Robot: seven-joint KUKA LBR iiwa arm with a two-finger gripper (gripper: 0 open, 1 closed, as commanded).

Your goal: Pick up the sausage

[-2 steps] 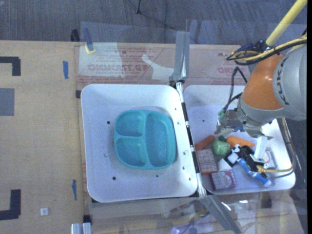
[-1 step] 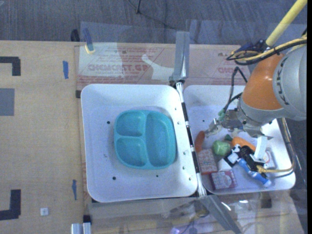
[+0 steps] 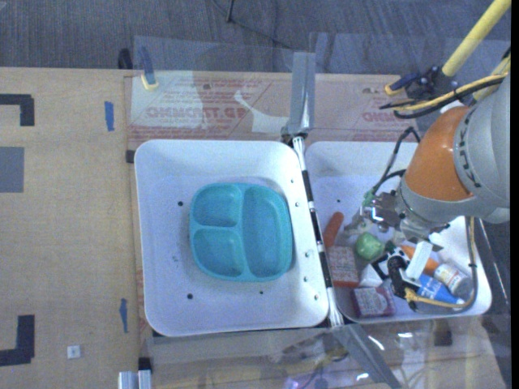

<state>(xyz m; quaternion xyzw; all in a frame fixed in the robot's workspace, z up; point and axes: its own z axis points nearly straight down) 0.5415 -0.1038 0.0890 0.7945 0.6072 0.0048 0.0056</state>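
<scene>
Approach step, I'd say; no grasp visible yet. Gripper (image 3: 378, 220) hangs over the right bin (image 3: 349, 159), just above a green item (image 3: 369, 246). Can't tell whether jaws are spread or pressed together. Sausage (image 3: 334, 228) lies by the bin's left wall, near the gripper. Next move: shift toward it, align w/ its length, descend. Red print on the cardboard (image 3: 203, 112) behind the bins isn't readable.

Left bin (image 3: 154, 241) and right bin (image 3: 340, 164): smooth white moulded plastic with a faint sheen. Teal plate (image 3: 242, 232): matt plastic. Bench (image 3: 65, 233): pale, matt, wood-like board. Sausage (image 3: 333, 227): smooth, slightly glossy skin. Orange band (image 3: 434, 164): glossy shell.
</scene>
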